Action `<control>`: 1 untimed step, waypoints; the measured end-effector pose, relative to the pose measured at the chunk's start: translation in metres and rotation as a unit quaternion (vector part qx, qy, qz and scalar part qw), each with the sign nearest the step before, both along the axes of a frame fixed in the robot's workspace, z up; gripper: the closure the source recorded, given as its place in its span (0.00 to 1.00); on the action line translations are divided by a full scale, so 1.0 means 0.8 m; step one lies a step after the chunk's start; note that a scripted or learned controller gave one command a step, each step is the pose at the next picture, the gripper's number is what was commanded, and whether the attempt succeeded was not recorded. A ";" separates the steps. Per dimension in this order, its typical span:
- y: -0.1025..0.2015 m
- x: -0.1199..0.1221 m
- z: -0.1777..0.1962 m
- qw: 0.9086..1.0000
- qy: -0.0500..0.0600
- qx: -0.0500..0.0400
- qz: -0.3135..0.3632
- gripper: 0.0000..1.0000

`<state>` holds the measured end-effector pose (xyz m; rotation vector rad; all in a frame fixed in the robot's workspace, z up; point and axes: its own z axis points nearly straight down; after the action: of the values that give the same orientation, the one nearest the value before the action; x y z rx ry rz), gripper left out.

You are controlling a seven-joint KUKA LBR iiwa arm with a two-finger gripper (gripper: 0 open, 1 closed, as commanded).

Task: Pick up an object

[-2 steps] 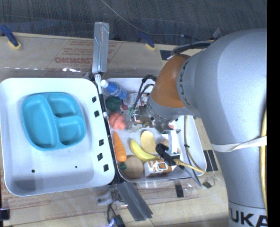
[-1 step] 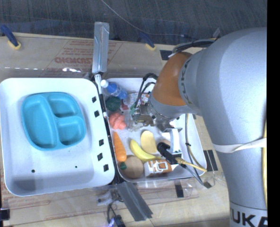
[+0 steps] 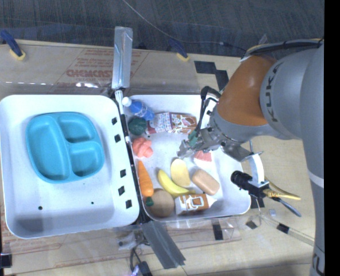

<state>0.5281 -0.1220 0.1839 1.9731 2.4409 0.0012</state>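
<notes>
Two shallow white plastic bins side by side on the desk [image 3: 55, 62], glossy, with rounded corners. In the left bin [image 3: 15, 211]: one turquoise divided plate [image 3: 65, 145], smooth plastic, three compartments, rounded rectangle. In the right bin [image 3: 233, 203]: a heap of toy groceries. Counted there: one orange carrot [image 3: 145, 179], long and tapered, along the left wall; one yellow banana [image 3: 171, 184], curved; one pale yellow wedge [image 3: 180, 172], smooth, just above the banana; one tan bread roll [image 3: 205, 181], oval and matte; one brown round potato-like piece [image 3: 162, 203] in the lower left corner; one small carton [image 3: 194, 202] with brown and white print, lying flat beside it; one printed packet [image 3: 173, 122], flat, near the top wall; one small bottle [image 3: 135, 106] with a blue body and white cap in the upper left corner; one dark green round piece [image 3: 138, 125] just below it; one pink lumpy piece [image 3: 142, 148] under that; one pinkish-red piece [image 3: 203, 156], partly hidden.

Grey arm with orange band reaching in from the right, gripper [image 3: 197, 145] low over the middle of the right bin, just above the pinkish-red piece. Fingers' state: cannot tell, metal parts blurred and overlapping. Nothing visibly lifted; every object resting in the bin.
</notes>
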 end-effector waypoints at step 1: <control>0.000 -0.001 -0.002 1.000 0.001 0.000 0.000 0.00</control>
<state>0.5276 -0.1216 0.1825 1.9739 2.4432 -0.0003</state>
